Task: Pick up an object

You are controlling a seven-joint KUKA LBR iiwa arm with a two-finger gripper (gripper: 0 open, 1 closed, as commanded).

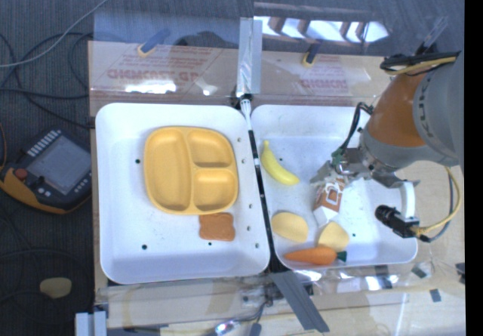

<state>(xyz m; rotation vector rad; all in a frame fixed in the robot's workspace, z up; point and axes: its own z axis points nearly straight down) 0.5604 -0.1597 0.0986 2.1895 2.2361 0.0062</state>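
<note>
Camera view: gripper (337, 174) low in right bin (302, 121), right of banana (277, 167), just above small carton (329, 199). Jaws' state: cannot tell. Looks like approach step; next needs closing on carton, then lifting.

Bright, sharp; glare along top.

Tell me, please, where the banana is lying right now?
The banana lies in the right bin, against its left wall near the divider, above the pale yellow piece and left of the gripper.
</note>
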